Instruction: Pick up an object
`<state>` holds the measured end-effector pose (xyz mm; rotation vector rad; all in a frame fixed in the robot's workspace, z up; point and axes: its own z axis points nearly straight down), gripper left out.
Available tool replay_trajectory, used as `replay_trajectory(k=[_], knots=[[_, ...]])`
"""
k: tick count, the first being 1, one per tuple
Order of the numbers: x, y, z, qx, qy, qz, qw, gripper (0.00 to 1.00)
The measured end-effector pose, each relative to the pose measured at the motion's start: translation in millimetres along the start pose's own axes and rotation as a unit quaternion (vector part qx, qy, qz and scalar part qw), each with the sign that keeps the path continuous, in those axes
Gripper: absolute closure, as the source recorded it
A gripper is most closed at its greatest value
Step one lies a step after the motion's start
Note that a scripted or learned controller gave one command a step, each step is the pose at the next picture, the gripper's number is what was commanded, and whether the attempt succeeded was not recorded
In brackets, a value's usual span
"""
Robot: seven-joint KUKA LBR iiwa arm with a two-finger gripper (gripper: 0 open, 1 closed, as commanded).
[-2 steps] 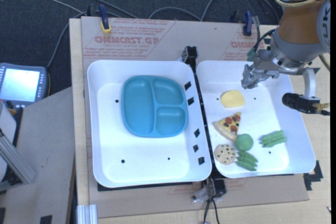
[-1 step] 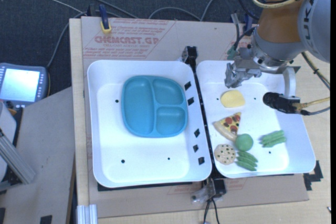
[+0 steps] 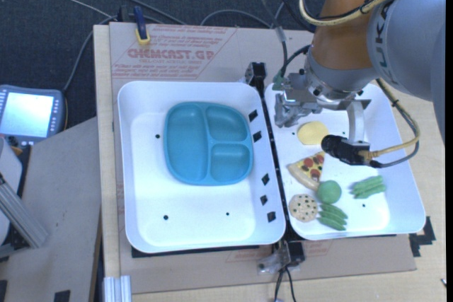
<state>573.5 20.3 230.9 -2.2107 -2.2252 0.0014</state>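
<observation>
Glossy white plastic bins (image 3: 141, 173), smooth blue plastic tray (image 3: 209, 143), matt cardboard (image 3: 177, 49)

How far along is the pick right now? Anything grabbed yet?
Done: the arm is over the right bin, with the end effector low near its upper left corner. In hand: nothing visibly held. The yellow piece, pizza slice, cookie, green ball and green vegetables all lie on the bin floor. Left: grasp one and lift it.

two white bins (image 3: 134, 173), one blue divided plate (image 3: 208, 143), six toy foods (image 3: 329, 191)
</observation>
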Motion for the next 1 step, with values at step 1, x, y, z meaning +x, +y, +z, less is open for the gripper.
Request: replay_trajectory(k=[1], knots=[[53.4, -9.0, 12.4, 0.0, 0.0, 0.0, 1.0, 1.0]])
